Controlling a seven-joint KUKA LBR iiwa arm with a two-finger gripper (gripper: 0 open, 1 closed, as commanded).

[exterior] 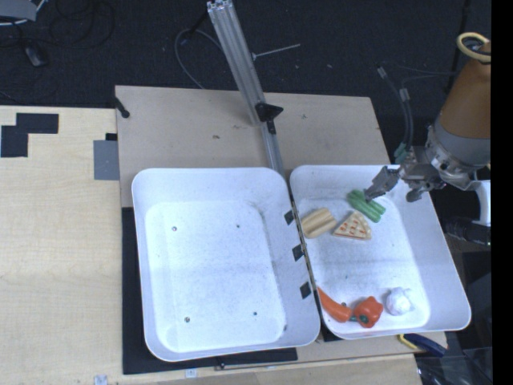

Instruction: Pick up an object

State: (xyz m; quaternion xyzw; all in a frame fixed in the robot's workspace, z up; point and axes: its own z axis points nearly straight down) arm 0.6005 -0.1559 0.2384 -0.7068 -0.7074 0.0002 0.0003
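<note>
The right bin (437, 247) holds several toy foods. A green ridged piece (366, 205) lies near its far edge, with a tan bread-like block (317, 221) and a triangular sandwich slice (353, 228) just left of it. An orange carrot (332, 306), a red pepper (369, 311) and a white garlic bulb (398, 301) sit along the near rim. My gripper (399, 186) hangs over the bin's far right corner, open, with nothing between its fingers. Its left finger (381, 184) is just above and to the right of the green piece.
The left bin (212, 263) stands beside the right one, joined by black clips (296, 251). An aluminium post (240, 62) slants up from the far edge between the bins. Cables lie on the dark floor beyond the bench.
</note>
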